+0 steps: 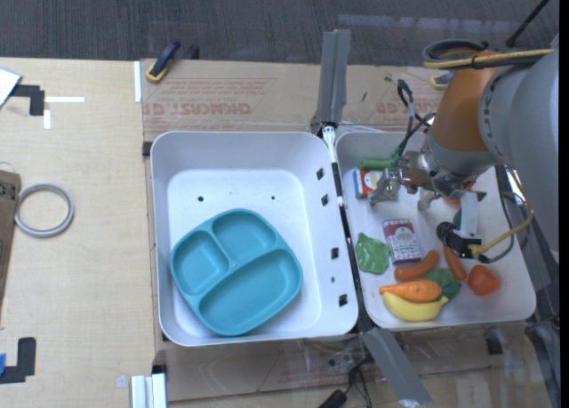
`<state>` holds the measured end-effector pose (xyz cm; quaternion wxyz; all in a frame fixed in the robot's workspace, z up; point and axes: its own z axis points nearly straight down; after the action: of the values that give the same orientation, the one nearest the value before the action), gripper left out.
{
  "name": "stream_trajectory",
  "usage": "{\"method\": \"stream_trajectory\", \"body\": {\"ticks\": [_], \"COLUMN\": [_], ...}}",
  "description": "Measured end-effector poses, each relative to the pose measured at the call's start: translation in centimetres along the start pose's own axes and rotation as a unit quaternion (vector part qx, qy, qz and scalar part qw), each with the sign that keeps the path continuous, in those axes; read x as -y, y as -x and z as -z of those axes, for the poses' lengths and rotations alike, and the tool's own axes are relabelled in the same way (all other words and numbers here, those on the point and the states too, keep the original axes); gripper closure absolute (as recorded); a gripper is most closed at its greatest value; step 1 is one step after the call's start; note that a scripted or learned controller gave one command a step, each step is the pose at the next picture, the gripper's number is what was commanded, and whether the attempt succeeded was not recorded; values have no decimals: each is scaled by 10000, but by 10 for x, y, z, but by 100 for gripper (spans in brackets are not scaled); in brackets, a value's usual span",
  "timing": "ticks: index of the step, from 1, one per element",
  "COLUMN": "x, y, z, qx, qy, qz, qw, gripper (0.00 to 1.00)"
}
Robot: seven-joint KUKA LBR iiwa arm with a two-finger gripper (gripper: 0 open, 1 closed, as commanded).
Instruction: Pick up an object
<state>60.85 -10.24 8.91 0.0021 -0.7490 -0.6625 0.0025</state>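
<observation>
Teal divided plate alone in left bin | toy food crowds right bin | gripper above red carton | finger spread: cannot tell

- Left bin: its far half is bare white floor, open from above; the blue divided plate fills the near half, lying flat and low.
- Divider between the bins: a raised double rim with black clips.
- Right bin: crowded. The arm overhangs its far right part, and the claw hangs over the far middle.
- Near half of the right bin: red packet, green leaf, sausage, carrot, banana and tomato lie close together, several touching.
- Yellow and black cables loop over the right side.
- Narrow bare floor shows along the right bin's left wall.
</observation>
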Motion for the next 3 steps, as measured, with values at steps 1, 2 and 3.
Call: {"method": "stream_trajectory", "body": {"ticks": [1, 2, 3], "x": [-38, 3, 14], "y": [-9, -52, -14], "z": [1, 100, 99], "qx": [4, 8, 10], "qy": [0, 0, -12], "qz": [-630, -1397, -3060], "qw": [9980, 9902, 9520], "gripper": [0, 0, 0]}}
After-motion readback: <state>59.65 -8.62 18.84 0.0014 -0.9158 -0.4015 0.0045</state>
